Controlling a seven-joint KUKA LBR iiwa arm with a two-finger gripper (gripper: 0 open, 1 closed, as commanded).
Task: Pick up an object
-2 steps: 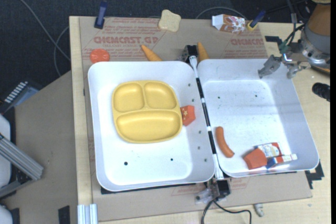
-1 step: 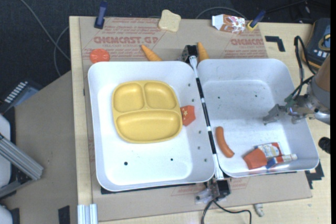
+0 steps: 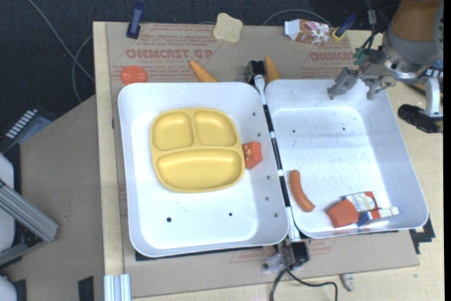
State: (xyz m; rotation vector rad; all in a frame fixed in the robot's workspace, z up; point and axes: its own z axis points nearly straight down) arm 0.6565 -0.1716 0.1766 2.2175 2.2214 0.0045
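The pincer (image 3: 359,81) hangs over the far edge of the right bin (image 3: 338,130), its two grey metal fingers (image 3: 341,84) spread apart with nothing between them. Above it the arm (image 3: 416,17) shows its rounded orange band and grey wrist.

The right bin is a shallow, smooth white plastic tray with rounded corners and a few dark specks on its floor. Near its front left lies a small orange-red sausage (image 3: 301,191), a short rounded cylinder set on a slant. Just right of the sausage, at the bin's front wall, sits a blocky red piece (image 3: 340,213), and touching it on its right a flat white and red packet (image 3: 368,204) with printed blue marks, lying well apart from the pincer.

The left bin (image 3: 141,222), pressed against the right bin's left side, carries a glossy yellow divided plate (image 3: 196,149) with two small compartments at the back and one wide one in front. A small red piece (image 3: 251,154) touches the plate's right edge.

Beyond the bins, on the brown printed cardboard covering the desk (image 3: 169,46), lie a tan, bread-slice-shaped piece (image 3: 227,27), an orange carrot shape (image 3: 202,71), a round orange-red disc (image 3: 133,74), a blue clip (image 3: 134,19) and a crumpled white and red carton (image 3: 307,31).
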